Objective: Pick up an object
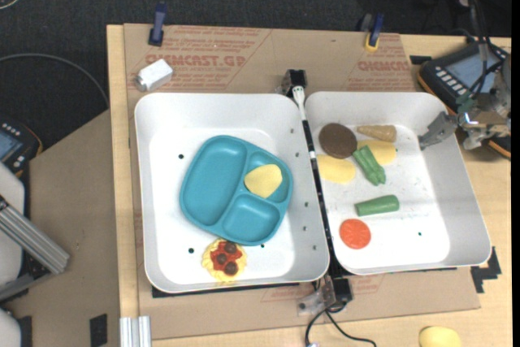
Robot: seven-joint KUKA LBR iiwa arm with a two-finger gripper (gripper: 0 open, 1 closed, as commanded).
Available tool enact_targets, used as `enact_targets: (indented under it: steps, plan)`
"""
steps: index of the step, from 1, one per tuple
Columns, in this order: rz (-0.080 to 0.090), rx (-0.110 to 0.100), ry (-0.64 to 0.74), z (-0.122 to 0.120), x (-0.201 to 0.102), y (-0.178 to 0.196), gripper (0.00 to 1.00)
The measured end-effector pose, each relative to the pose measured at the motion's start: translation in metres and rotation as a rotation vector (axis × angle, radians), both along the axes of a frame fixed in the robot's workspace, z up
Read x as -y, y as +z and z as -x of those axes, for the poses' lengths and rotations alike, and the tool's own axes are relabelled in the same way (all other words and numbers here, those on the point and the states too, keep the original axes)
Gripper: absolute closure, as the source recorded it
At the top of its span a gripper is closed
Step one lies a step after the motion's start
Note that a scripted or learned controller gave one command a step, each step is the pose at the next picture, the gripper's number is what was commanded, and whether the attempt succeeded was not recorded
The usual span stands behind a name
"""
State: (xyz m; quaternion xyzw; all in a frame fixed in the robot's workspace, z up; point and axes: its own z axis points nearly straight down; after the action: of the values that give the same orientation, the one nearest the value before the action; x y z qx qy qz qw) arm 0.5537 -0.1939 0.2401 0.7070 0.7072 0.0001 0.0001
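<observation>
At far right edge of right bin, pincer hovers, nothing between fingers; open or closed: cannot tell. Candidate objects cluster far-left in that bin: brown disc, yellow slice, green pod; pincer apart from all, likely approaching.

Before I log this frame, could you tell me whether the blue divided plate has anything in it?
Yes, it does. The blue plate in the left bin holds one pale yellow piece in its upper right compartment; the other compartments show bare blue.
</observation>
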Motion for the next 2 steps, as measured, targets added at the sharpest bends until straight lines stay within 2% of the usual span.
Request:
enact_targets:
  steps: [1, 2]
  plan:
    - [0.001, 0.0, -0.007, 0.078, 0.0331, 0.0472, 0.0]
    - [0.001, 0.002, 0.0, 0.0737, 0.0303, 0.055, 1.0]
